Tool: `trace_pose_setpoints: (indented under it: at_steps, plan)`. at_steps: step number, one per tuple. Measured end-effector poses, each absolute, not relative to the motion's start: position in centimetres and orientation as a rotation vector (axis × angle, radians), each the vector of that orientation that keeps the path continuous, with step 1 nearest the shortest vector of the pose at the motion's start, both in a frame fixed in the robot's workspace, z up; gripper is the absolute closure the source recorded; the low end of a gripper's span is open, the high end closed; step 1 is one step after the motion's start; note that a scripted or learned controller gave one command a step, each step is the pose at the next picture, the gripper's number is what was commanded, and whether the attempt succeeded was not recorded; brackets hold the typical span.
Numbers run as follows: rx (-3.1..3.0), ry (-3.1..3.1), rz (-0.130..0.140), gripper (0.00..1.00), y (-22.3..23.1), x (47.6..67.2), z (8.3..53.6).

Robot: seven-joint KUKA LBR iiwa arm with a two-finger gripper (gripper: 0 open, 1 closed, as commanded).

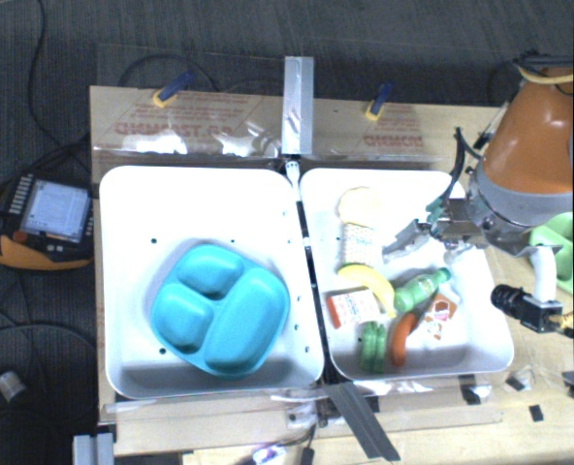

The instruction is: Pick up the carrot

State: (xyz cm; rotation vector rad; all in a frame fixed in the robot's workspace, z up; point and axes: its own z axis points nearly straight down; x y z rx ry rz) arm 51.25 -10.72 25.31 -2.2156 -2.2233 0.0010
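The carrot lies untouched near the right bin's front, beside a green bottle. The gripper hovers above, released and empty; the grasp remains.

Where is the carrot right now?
The carrot lies in the right bin, near its front edge, beside the green item and just below the green bottle.
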Motion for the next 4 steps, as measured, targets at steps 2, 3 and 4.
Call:
trace_pose_setpoints:
  at_steps: [2, 3, 4]
  plan:
    - [-2.041, -2.389, 0.002, 0.0, -20.6, 56.8, 21.8]
    - [-1.611, -2.695, -0.003, 0.0, -17.8, 52.0, 12.2]
    - [-1.695, -2.644, -0.004, 0.0, -18.3, 58.1, 13.9]
